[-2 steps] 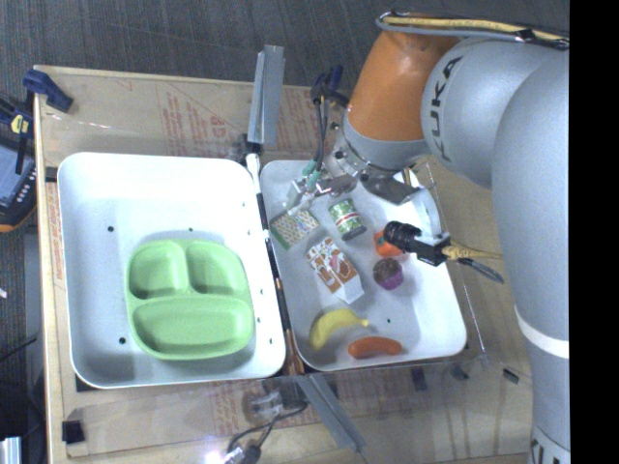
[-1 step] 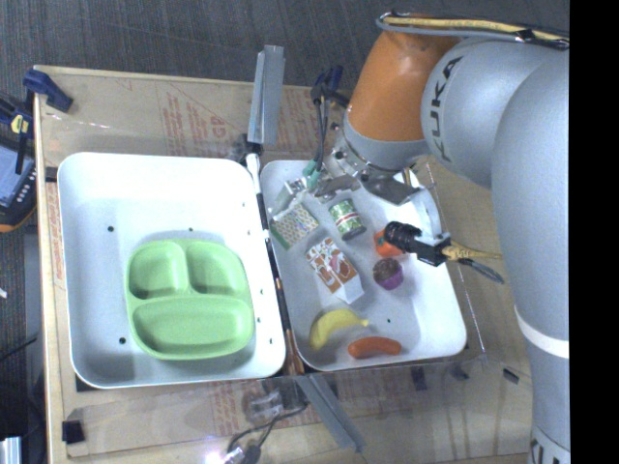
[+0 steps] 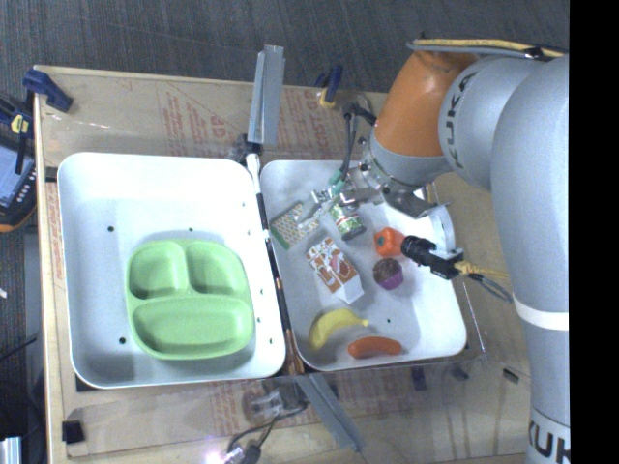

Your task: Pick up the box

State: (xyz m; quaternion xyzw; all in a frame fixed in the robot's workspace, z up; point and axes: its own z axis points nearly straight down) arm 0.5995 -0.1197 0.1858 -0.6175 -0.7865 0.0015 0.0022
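A small box (image 3: 334,264) with a red, brown and white print lies flat near the middle of the right bin (image 3: 440,332). A second, smaller carton (image 3: 287,226) with a green and white face lies up and to its left, near the wall between the bins. My gripper (image 3: 327,201) hangs low over the upper part of the right bin, just above the box and beside a small can (image 3: 348,221). The gripper's tip sits among these items and is hard to make out. Nothing is visibly held.
Around the box in the right bin are an orange-red piece (image 3: 387,242), a purple piece (image 3: 388,275), a banana (image 3: 334,327) and a red sausage-shaped piece (image 3: 374,347). The left bin (image 3: 87,191) holds a green divided plate (image 3: 189,298). The arm covers the bin's right side.
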